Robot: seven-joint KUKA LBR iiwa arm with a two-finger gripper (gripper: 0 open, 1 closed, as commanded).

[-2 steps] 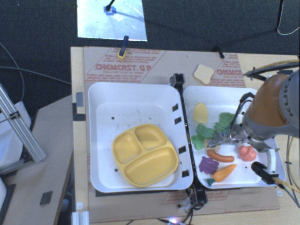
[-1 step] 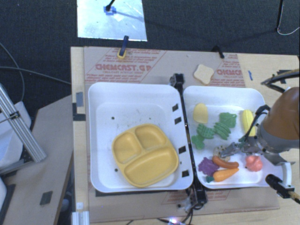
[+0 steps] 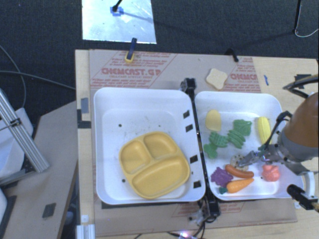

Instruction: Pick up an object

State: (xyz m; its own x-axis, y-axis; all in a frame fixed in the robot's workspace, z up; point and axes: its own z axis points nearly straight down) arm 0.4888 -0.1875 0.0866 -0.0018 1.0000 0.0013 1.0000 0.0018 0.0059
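Camera view is showing the bench (image 3: 164,63) carrying two shallow white bins; the left bin (image 3: 144,103) is holding a yellow divided plastic tray (image 3: 154,164). The right bin (image 3: 239,102) is holding toy food: green leafy pieces (image 3: 234,133), a yellow corn cob (image 3: 263,128), an orange carrot (image 3: 240,184), a red sausage (image 3: 239,172). The hand (image 3: 247,159) is hovering just above the sausage, though I cannot tell its grip.

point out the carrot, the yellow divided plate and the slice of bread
carrot (image 3: 239,185), camera view, middle of its orange body
yellow divided plate (image 3: 155,164), camera view, ridge between compartments
slice of bread (image 3: 217,78), camera view, its centre
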